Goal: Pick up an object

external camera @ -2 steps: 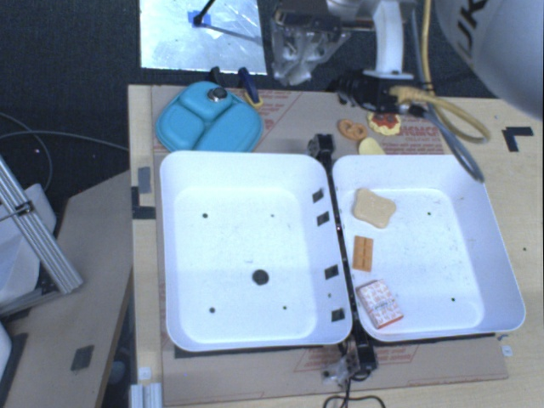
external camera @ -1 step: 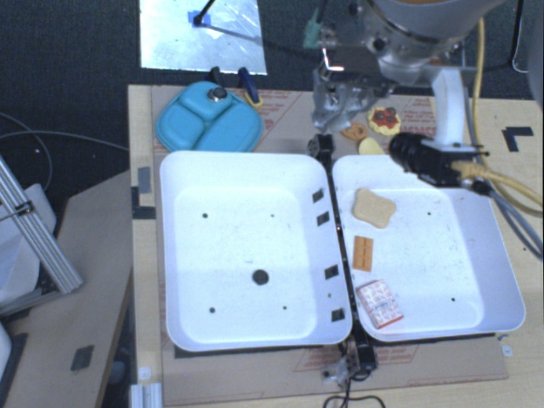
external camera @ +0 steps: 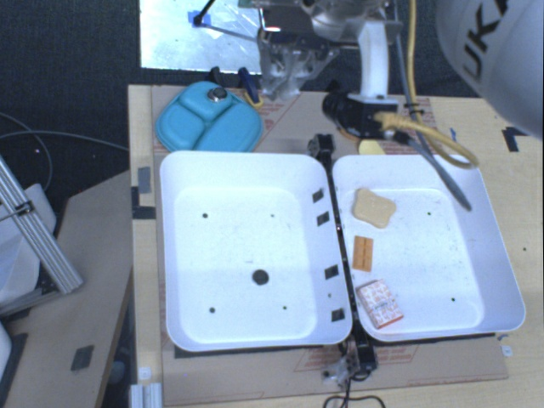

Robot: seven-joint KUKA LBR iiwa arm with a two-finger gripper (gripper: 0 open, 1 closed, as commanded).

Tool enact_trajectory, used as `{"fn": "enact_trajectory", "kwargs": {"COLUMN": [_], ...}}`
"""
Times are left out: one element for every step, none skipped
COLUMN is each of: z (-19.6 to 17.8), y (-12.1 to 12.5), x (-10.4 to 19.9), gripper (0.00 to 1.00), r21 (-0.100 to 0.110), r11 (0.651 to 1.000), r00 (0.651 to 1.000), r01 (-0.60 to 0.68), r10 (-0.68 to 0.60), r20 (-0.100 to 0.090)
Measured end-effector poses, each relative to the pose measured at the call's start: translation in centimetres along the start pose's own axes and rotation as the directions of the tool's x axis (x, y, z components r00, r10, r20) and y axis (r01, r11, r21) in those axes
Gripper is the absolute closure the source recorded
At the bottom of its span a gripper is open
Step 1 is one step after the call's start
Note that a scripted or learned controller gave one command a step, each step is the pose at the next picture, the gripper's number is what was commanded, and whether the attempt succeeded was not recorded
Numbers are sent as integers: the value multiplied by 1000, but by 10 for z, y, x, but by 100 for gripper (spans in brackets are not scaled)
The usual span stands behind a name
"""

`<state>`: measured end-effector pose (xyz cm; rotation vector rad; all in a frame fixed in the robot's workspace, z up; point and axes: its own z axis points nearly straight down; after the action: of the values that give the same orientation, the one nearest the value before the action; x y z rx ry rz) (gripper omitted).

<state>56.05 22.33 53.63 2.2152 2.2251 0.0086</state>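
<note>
The right bin (external camera: pixel 497 270) holds three things. A pale tan chunk (external camera: pixel 374 207) lies near its back left. An orange wafer-like bar (external camera: pixel 363 252) lies just in front of it. A small red and white packet (external camera: pixel 379 303) sits near the front left corner. In the left bin (external camera: pixel 183 228), a small dark disc (external camera: pixel 260 276) lies at the middle front. My gripper (external camera: pixel 280 75) hangs high behind the bins, over the bench's back edge and above the gap between them. It is well apart from every object.
A blue sectioned lid (external camera: pixel 209 119) lies behind the left bin. A small yellow piece (external camera: pixel 370 148) sits just behind the right bin's back rim. A thin grey rod (external camera: pixel 444 175) slants across the right bin's back right. A black divider strip (external camera: pixel 333 228) separates the bins.
</note>
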Motion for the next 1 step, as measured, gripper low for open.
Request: {"fn": "enact_trajectory", "kwargs": {"z": [145], "y": [25], "x": [6], "gripper": [100], "r21": [6], "r11": [1000], "r00": [1000], "r01": [-4], "r10": [4], "r20": [3]}}
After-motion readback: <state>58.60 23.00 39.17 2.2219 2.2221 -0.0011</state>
